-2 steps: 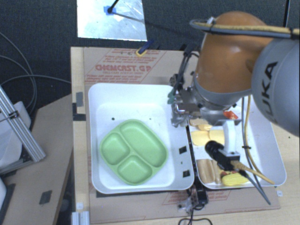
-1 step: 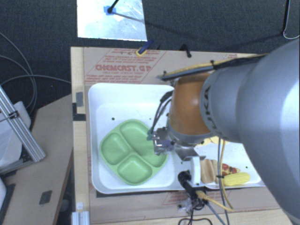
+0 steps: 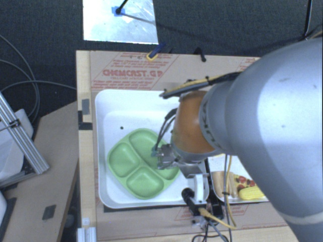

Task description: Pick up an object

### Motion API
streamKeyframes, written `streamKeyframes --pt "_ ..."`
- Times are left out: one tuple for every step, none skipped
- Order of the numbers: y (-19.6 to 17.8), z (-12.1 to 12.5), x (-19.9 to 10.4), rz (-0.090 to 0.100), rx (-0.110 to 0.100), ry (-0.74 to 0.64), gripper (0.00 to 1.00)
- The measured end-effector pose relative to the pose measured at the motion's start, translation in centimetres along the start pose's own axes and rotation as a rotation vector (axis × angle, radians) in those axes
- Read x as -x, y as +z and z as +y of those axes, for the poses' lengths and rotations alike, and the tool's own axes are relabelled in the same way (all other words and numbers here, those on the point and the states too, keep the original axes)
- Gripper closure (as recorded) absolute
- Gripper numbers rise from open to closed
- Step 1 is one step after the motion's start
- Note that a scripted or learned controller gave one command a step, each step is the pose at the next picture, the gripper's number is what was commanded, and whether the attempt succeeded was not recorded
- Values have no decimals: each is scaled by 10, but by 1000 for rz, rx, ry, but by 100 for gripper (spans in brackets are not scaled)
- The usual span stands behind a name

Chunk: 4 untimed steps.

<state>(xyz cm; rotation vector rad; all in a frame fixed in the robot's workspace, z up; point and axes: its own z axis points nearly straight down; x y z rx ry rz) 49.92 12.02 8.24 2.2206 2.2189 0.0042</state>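
A light green divided plate with three compartments lies in the left white bin, towards its front. My gripper is low over the plate's right edge, where the compartments meet the rim. The grey arm and its orange band hide the gripper's tip, so whether anything is held is hidden. In the right bin a yellow object lies beside a small red piece, partly under the arm.
The arm covers most of the right bin and the back right of the left bin. A small dark speck sits on the left bin's floor behind the plate. Brown cardboard lies behind the bins.
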Motion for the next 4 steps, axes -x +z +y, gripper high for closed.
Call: streamKeyframes --pt "-142 75 -42 6 18 -9 100" --pt "-1 93 -41 0 3 -3 100" --pt "-109 131 72 -5 11 8 100" --pt "-142 91 0 2 -2 -9 100"
